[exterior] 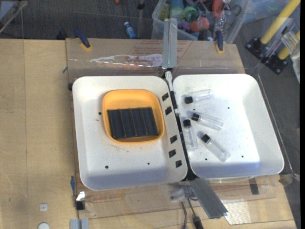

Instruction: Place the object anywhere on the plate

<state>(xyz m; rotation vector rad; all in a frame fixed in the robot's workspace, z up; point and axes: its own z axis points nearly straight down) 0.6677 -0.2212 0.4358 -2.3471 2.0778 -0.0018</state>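
Two white bins side by side on the surface [33, 128]. Left bin [90, 166] carries the orange plate [110, 100], squarish w/ rounded corners. A dark ribbed block [132, 123] lies flat inside the plate, filling most of its floor. Right bin [248, 142] holds several clear vials w/ black caps, scattered left of centre: one up top [198, 98], one mid [207, 120], one lower [214, 147], another along the divider [189, 135], hard to separate from its neighbours.

Hand: can't tell its state or what, if anything, it has hold of.

Task thing: "the object" isn't specified. Judging by layout, prob. one of the vials in the right bin, well apart from the plate. The block is already on the plate.

Step in hand, by my read: pick a vial.
- Best candidate looks like the top vial: it lies most apart from the others, so the approach is cleaner.
- Close across the short axis of the tube, near mid-length; clear round body will likely roll or squirt out if pinched near the end.
- Mid + lower vials lie near each other, so there's risk of nudging both.
- For placing: little bare orange rim is left, so setting down on top of the ribbed block is prob. easiest. Release low, or the tube may roll off.
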